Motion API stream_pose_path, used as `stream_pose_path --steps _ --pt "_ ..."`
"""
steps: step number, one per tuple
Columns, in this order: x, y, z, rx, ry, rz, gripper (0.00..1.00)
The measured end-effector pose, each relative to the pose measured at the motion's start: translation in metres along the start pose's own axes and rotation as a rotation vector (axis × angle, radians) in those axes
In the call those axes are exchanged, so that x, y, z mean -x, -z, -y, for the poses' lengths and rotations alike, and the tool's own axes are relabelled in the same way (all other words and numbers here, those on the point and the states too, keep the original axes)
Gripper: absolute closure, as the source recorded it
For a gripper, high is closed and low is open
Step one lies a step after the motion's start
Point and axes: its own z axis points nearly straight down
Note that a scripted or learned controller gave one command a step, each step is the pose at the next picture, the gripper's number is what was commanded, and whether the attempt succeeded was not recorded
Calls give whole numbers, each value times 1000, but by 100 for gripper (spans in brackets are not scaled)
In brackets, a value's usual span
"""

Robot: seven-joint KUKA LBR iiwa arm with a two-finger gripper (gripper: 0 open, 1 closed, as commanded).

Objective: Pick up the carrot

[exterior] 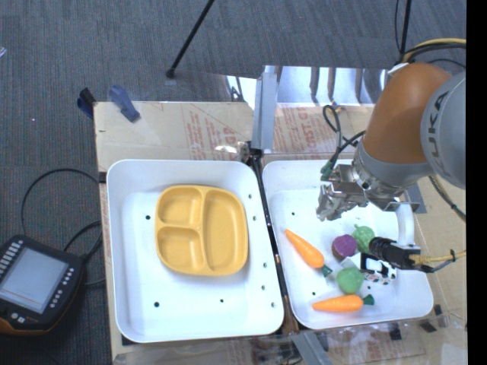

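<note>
From above we see two white bins side by side: the left bin (129, 280) holds a yellow divided plate (202, 230), and the arm (415, 120) reaches in from the right over the right bin (289, 185). Its gripper (332, 202) hangs above the bin floor, grasping nothing; we cannot tell its state. One carrot (304, 249) lies diagonally at the bin's centre, a second (338, 304) along the lower edge, beside purple (344, 245) and green (350, 280) toys.

A yellow divided plate (202, 230) sat mid-left bin (122, 204); purple (344, 245) and green toys (350, 280) lay in my right bin (293, 177).
</note>
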Motion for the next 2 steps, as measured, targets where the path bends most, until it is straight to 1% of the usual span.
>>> stream_pose_path --steps 1,2 --pt "0 -1 0 -2 0 0 0" --pt "48 -112 -23 -12 193 -2 0"
